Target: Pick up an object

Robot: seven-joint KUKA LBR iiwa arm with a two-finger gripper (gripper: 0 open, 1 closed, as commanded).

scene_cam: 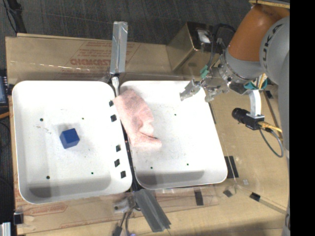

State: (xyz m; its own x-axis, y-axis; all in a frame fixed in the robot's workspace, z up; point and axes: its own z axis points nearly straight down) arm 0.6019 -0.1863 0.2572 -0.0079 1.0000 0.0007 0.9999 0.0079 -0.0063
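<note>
A crumpled pink cloth [138, 118] lies in the right bin [197, 146], against its left wall. In the left bin [29, 112] a small blue cube [70, 137] rests a little left of the middle. My gripper [199, 92] hangs over the right bin's far right corner, well to the right of the cloth. It is open, its two fingers spread apart with nothing between them.
The divider between the bins carries several small black clips [117, 149]. A cardboard sheet [64, 53] lies behind the bins, and a brown box [184, 48] stands behind the right bin near the wrist. A grey metal bar [118, 48] stands upright at the back.
</note>
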